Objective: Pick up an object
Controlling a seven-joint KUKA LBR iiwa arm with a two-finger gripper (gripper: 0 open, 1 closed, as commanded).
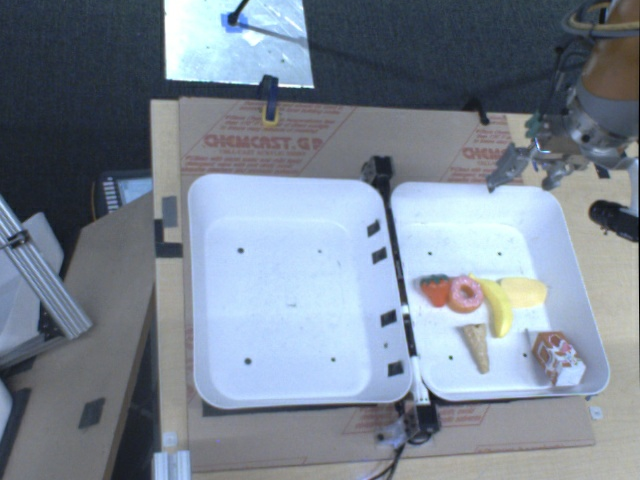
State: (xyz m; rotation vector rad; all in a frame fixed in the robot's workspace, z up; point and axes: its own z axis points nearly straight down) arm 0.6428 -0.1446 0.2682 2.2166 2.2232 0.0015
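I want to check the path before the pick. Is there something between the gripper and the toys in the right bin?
Nothing visible is in the way. The gripper is above the right bin at its far edge, and bare white floor separates it from the donut and banana.

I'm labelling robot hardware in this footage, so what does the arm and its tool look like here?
The arm enters at the upper right: an orange band above a grey, rounded wrist section, with dark cables looping beside it. Below the wrist hangs the tool, a metallic grey assembly with two slim grey fingers that end in darker tips. No markings are legible at this size.
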